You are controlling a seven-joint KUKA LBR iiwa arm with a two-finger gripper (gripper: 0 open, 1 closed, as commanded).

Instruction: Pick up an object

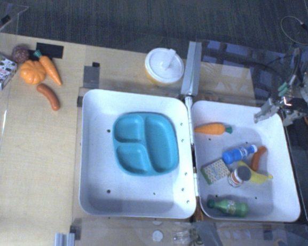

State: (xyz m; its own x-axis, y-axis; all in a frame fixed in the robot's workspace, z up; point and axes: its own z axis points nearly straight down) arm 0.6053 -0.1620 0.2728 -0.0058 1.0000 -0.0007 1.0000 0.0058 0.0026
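The carrot [212, 129] is lying near the far edge of the right bin [285, 158], its long axis running across the bin, green stem end pointing toward the bin's right edge and orange tip toward the divider. The gripper [270, 109] is hovering over that bin's far right corner, its fingers slightly parted, gripping nothing and touching none of the objects.

Even, fairly bright overhead light; the white bins [131, 198] glare slightly (soft shadows along their inner walls), and the whole picture is mildly soft, with blurred corners.
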